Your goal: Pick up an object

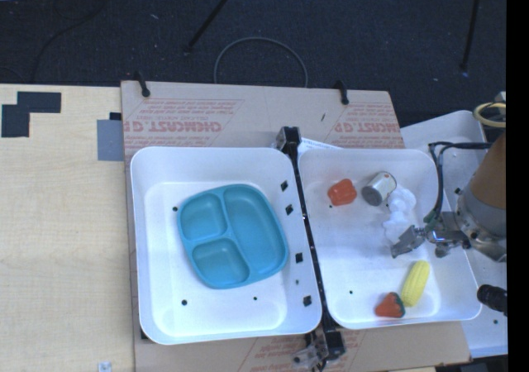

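Gripper (405,242) positioned low inside the right bin (347,296), arm entering from the right. White crumpled item (402,207), possibly cloth, just above it; metal cup (378,188) and orange piece (341,192) beyond. Corn cob (416,282) and strawberry (389,306) below. Blue divided plate (231,235) in left bin (165,279), well apart.

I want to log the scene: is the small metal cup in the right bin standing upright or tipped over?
Tipped over. The metal cup lies on its side on the floor of the right bin, beside the orange piece.
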Tool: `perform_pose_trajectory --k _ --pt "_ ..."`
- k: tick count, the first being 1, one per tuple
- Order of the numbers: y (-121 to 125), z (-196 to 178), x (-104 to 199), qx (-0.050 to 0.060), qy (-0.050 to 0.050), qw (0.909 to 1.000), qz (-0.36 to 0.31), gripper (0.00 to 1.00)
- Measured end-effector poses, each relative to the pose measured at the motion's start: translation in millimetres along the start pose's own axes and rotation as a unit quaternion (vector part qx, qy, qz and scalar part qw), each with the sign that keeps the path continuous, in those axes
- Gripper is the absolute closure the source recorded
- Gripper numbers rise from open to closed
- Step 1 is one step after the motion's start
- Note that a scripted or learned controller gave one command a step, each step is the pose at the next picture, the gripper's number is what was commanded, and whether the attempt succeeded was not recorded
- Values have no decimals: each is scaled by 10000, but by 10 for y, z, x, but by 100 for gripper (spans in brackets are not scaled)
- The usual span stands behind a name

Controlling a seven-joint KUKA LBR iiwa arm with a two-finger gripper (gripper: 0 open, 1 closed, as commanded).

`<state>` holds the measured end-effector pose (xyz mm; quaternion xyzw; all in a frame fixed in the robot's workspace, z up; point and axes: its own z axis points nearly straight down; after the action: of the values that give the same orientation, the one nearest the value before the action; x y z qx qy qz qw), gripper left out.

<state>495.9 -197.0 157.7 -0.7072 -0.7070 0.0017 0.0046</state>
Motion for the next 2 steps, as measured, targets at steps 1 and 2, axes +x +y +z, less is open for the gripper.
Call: perform_pose_trajectory --k 1,2 --pt "-77 454 14 -10 -5 10000 1 0" --pt "-72 338 0 -21 -9 10000 24 100"
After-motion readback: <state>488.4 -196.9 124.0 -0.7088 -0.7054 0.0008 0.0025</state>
